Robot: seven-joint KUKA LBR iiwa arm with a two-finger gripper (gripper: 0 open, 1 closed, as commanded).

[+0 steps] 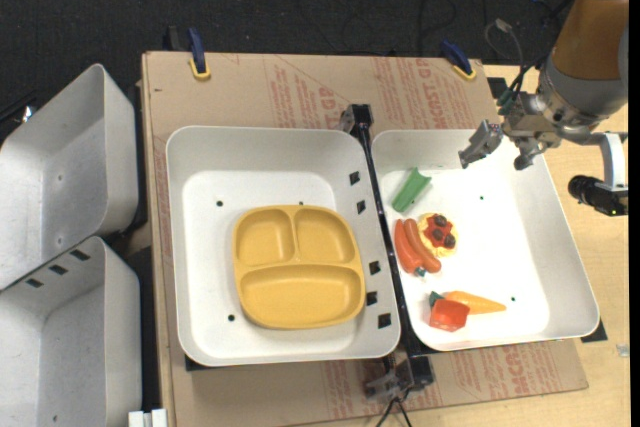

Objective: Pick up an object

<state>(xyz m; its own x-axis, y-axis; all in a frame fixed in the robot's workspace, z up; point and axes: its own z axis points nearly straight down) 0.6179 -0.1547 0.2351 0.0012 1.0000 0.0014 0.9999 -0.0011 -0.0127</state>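
— How is the arm posed?
— It is reached in from the right, its pincer spread open, nothing between the fingers, over the right bin's far edge.
— And the objects?
— The green piece, sausages and carrot are seen lower left of it, apart.

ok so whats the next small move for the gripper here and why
Probably move down and toward the green piece. The gripper hangs open over the right bin's far corner with nothing between its fingers, and the green piece is the nearest item, lying apart from the hot dog.
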